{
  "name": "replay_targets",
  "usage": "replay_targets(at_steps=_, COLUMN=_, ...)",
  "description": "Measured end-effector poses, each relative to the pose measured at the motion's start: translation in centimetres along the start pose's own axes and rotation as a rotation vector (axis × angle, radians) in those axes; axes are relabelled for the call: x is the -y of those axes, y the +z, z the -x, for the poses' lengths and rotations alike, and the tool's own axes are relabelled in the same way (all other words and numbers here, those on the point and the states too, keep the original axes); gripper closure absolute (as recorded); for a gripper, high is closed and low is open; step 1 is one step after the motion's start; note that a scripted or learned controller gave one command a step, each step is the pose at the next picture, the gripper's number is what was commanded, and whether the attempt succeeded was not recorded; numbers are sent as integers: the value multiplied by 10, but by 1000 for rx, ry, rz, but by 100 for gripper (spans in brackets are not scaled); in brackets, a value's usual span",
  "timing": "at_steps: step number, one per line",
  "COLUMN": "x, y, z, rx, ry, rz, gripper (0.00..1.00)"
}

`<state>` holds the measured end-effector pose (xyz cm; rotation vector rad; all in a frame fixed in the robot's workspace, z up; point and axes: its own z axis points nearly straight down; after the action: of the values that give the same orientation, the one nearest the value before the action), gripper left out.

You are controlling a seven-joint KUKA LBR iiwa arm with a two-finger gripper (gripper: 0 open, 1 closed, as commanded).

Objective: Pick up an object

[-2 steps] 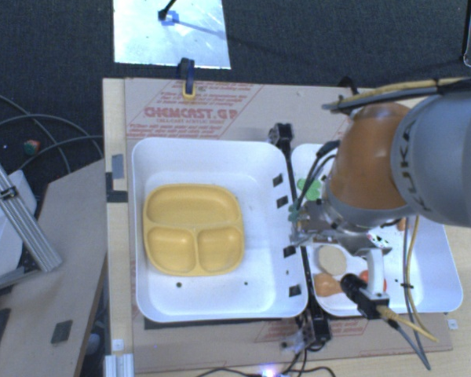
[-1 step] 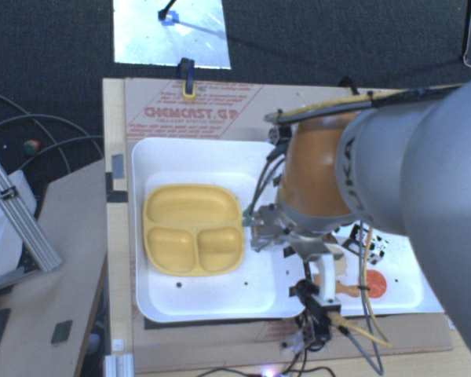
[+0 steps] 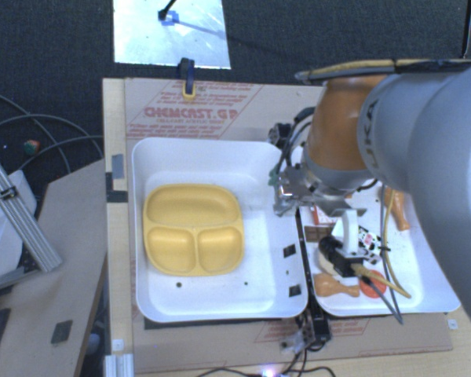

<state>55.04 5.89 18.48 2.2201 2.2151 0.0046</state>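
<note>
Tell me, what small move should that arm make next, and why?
Probably a short shift toward the right bin, then down. The gripper hangs by the wall between the two bins. The small things, such as the tan pear-shaped piece, lie in the right bin, while the left bin holds a broad yellow divided plate, likely awkward to pinch.

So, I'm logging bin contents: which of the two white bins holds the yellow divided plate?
The bin on the view's left: the yellow three-compartment plate lies flat in it. The right bin holds small mixed items beneath the arm.
</note>
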Motion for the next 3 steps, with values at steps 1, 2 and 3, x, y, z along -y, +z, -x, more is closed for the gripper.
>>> replay_targets(at_steps=1, x=47, y=60, z=-68, rx=-4, ry=-11, rz=-12, gripper=100)
replay_targets(at_steps=2, x=-31, y=-146, z=-48, rx=-5, ry=-6, rz=17, gripper=100)
replay_targets(at_steps=3, x=-35, y=-46, z=-105, rx=-3, ry=-11, rz=-12, gripper=100)
